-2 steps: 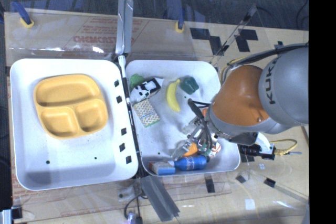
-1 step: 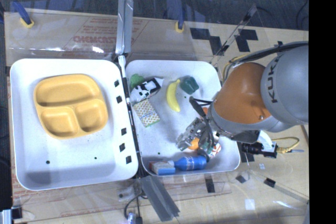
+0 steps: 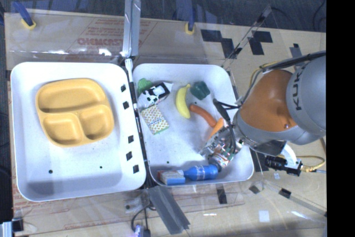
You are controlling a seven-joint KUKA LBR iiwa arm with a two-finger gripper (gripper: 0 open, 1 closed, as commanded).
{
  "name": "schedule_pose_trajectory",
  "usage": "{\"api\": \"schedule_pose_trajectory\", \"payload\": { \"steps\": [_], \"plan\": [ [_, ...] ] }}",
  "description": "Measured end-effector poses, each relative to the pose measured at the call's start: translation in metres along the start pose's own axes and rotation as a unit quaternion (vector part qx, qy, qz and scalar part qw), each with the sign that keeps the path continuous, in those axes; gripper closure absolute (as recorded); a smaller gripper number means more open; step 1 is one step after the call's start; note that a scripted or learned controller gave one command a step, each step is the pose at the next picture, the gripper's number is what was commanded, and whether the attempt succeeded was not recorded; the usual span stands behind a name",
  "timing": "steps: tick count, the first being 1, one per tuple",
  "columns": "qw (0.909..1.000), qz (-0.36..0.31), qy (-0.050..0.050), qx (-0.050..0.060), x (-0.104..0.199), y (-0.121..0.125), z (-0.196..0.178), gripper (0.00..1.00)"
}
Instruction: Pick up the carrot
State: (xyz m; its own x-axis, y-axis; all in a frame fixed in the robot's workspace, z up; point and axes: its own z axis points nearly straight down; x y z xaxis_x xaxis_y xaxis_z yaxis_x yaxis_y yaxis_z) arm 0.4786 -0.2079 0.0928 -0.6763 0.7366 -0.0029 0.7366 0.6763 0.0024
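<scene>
The carrot [image 3: 203,114] is orange and lies in the right bin [image 3: 176,154], near its right wall, running from beside the banana down to the right. A second orange piece [image 3: 215,128] continues from its lower end toward the gripper; whether it is part of the carrot I cannot tell. The gripper [image 3: 218,151] hangs low over the bin's lower right corner, just below the carrot's lower end. The arm's orange band [image 3: 266,105] sits above the bin's right wall. Nothing shows clearly held.
In the right bin lie a yellow banana [image 3: 182,101], a dark green item [image 3: 199,90], a black-and-white packet [image 3: 153,95], a checked packet [image 3: 155,119] and a blue bottle [image 3: 201,172] along the front wall. The left bin [image 3: 33,175] holds a yellow divided tray [image 3: 75,110].
</scene>
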Motion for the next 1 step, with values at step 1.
{"api": "schedule_pose_trajectory", "payload": {
  "steps": [1],
  "plan": [
    [0.9995, -0.032, 0.001, 0.001, 0.0031, 0.0016, -0.0812, 1.0]
  ]
}}
